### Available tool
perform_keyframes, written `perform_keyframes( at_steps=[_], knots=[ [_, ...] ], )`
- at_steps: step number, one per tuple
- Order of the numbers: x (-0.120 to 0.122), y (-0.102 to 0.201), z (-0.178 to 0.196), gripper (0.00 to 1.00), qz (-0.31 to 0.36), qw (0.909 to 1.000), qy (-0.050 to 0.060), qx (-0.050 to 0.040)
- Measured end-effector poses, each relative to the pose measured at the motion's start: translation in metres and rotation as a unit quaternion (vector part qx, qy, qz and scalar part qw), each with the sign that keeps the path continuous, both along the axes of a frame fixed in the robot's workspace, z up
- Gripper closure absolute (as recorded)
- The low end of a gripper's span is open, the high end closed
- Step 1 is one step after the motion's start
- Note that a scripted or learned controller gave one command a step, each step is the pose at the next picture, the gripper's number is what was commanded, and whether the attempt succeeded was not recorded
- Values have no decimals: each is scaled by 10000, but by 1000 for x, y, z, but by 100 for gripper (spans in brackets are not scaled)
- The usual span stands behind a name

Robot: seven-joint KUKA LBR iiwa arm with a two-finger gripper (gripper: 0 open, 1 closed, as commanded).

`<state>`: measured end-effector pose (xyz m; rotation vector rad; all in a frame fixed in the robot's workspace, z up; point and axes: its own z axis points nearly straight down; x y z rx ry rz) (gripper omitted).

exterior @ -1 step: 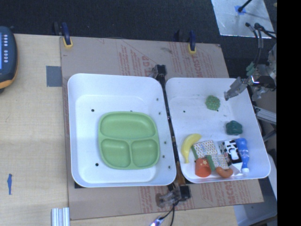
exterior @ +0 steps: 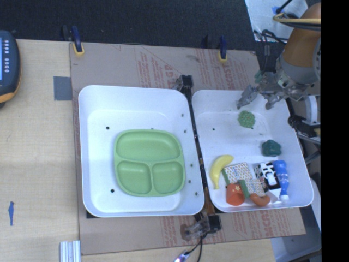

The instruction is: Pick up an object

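Observation:
My gripper (exterior: 257,100) hangs over the far edge of the right bin (exterior: 218,105), fingers spread open with nothing between them. Just below and a little left of it lies a small green knobbly ball (exterior: 246,119). Further toward the front are a dark green lump (exterior: 271,147), a yellow banana (exterior: 220,168), a patterned packet (exterior: 240,173), a red tomato-like piece (exterior: 235,195), an orange sausage-shaped piece (exterior: 260,200), a black-and-white item (exterior: 267,173) and a blue-and-white bottle (exterior: 281,180).
The left bin (exterior: 92,146) holds a light green divided plate (exterior: 149,161). A blue-and-orange device (exterior: 7,64) sits at the bench's far left. Clamps (exterior: 77,41) hold the cardboard sheet at the back edge.

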<state>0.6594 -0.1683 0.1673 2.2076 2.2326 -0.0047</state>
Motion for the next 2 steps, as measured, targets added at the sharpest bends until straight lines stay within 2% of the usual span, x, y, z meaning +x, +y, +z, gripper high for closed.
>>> perform_keyframes(
  at_steps=[1,2],
  knots=[
    [-5,0,-80,0,-15,10000,43,13],
    [-81,-35,-76,0,-49,10000,45,10]
  ],
)
